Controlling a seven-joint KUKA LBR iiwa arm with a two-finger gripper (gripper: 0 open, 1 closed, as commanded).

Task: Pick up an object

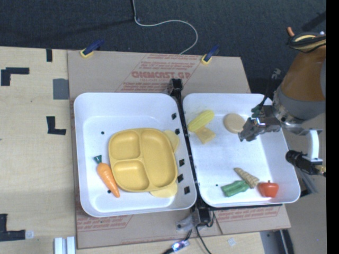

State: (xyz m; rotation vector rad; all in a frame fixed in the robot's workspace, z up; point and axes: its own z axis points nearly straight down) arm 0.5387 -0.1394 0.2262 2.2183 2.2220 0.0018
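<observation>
Over the right shallow white plastic bin, the robot's dark hand hovered just beside a round beige cookie-like toy; its grip state could not be told. Centring over that toy before descending would likely help.
</observation>
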